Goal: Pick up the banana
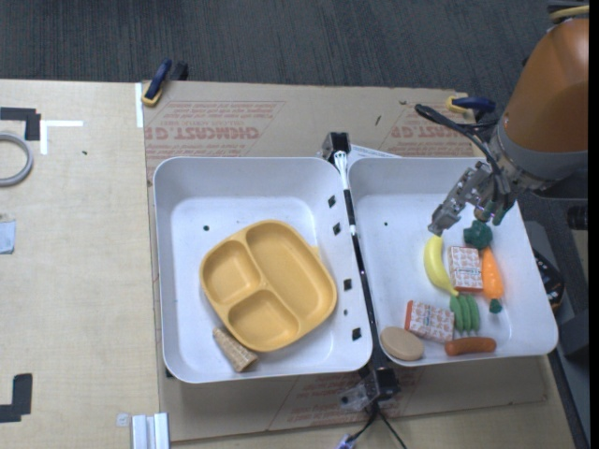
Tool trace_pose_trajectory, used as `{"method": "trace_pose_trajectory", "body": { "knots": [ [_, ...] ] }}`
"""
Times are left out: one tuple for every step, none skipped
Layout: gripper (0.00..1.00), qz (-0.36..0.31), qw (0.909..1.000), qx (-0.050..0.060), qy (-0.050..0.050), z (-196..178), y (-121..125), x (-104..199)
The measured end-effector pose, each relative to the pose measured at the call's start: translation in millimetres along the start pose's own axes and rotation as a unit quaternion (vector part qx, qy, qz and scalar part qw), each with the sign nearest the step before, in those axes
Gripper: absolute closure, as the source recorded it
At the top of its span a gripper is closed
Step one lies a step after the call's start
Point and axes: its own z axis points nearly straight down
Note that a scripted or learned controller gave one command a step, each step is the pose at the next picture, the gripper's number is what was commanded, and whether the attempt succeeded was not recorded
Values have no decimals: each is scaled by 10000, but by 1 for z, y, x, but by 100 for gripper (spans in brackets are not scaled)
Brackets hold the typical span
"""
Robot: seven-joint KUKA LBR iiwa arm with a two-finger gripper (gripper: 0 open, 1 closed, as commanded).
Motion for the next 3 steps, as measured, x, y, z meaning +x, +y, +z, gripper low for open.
{"method": "trace_pose_trajectory", "body": {
  "knots": [
    [100,-1146,9934,3,15,128,-45,23],
    [100,-2400,9708,-4,6,170,-19,-39],
    [100,-3218,9468,-6,4,70,-6,13]
  ]
}}
